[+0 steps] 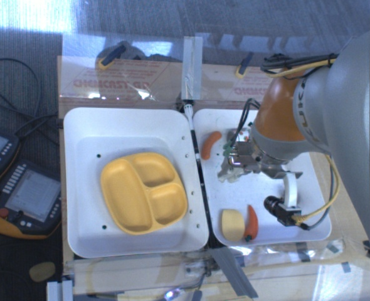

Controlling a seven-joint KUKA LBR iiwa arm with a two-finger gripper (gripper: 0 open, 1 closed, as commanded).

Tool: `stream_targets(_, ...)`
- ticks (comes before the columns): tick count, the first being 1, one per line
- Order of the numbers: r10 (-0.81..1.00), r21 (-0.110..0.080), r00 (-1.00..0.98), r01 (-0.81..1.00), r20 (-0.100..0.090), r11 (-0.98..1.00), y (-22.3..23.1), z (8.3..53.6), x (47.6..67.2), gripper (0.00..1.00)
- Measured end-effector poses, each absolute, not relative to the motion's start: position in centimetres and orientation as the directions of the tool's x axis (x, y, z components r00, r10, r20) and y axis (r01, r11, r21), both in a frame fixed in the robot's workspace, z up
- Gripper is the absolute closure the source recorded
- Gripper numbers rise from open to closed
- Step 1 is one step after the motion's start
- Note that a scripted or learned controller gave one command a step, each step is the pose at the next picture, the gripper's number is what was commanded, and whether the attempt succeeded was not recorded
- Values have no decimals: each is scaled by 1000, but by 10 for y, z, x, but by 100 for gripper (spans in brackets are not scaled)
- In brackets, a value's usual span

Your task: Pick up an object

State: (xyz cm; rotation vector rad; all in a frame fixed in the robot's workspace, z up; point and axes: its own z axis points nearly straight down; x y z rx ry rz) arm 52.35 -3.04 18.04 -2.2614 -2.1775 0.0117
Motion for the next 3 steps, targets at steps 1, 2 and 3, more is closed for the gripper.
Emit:
stream_targets(1, 873, -5, 488, 873, -8, -488, 26, 180, 509, 100)
stream_targets(2, 768, -1, 640, 768, -10, -640, 102, 231, 573, 100)
stream_targets(3, 652, 1, 759, 652, -10, -759, 160, 161, 640, 100)
